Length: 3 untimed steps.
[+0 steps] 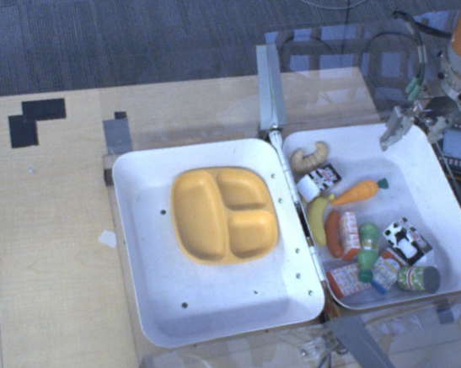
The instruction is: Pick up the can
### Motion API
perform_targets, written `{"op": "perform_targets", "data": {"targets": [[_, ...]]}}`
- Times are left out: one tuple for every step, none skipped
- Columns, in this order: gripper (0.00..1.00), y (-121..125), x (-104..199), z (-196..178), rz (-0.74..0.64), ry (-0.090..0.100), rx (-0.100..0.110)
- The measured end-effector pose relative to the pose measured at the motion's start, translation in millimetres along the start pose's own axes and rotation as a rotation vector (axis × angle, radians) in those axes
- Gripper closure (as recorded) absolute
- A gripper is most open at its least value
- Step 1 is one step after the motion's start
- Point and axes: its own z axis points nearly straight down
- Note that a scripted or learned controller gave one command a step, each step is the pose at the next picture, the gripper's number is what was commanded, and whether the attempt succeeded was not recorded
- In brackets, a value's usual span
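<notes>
Can (pixel 419 279) lies on its side in the right bin's (pixel 436 192) near corner, touching a carton (pixel 386 272). Gripper (pixel 398 125) hangs released above the far rim, well apart — approach step, nothing grasped. Next: travel to the near corner, descend, straddle the can.

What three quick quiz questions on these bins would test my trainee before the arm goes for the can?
1. True or false: the yellow tray lies in the right bin.
2. Where in its bin does the can lie? A) far corner B) near right corner C) centre
3. Fill in: the carrot lies beside the ____.

Key: 1 false, it is in the left bin. 2 B. 3 banana. The gripper hangs over the right bin's far right edge.
</notes>
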Motion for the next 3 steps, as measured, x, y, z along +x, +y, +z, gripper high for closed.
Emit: {"op": "perform_targets", "data": {"targets": [[0.00, -26.5, 62.7, 108.2, 0.342, 0.001, 0.002], [1.00, -24.4, 63.4, 96.5, 0.339, 0.003, -0.004], [0.00, -24.4, 63.3, 96.6, 0.339, 0.003, -0.004]]}}
